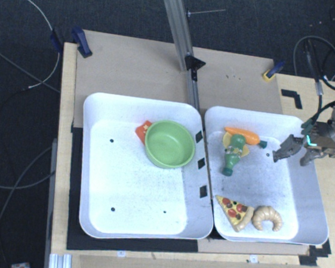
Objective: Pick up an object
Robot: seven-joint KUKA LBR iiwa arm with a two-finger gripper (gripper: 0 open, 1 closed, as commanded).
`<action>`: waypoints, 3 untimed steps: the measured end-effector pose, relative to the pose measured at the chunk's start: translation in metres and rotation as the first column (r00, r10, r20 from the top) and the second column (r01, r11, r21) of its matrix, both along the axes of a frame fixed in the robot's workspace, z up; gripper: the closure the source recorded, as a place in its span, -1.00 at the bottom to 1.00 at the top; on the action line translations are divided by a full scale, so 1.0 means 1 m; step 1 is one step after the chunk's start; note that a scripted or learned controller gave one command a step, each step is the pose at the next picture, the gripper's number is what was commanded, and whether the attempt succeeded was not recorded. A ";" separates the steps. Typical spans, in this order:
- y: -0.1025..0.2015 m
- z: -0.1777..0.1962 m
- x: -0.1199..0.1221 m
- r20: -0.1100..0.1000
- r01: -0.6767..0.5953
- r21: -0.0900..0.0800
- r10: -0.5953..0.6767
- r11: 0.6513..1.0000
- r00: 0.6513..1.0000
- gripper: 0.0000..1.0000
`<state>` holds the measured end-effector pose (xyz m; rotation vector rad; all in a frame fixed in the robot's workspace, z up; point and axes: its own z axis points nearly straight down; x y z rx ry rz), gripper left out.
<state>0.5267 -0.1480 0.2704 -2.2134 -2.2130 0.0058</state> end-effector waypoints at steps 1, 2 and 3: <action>0.000 0.002 0.001 0.004 -0.001 -0.001 0.001 1.000 1.000 -1.00; 0.000 -0.062 -0.001 -0.004 0.001 0.001 -0.001 1.000 1.000 -1.00; 0.009 -0.124 -0.001 -0.005 0.001 0.002 -0.001 1.000 1.000 -1.00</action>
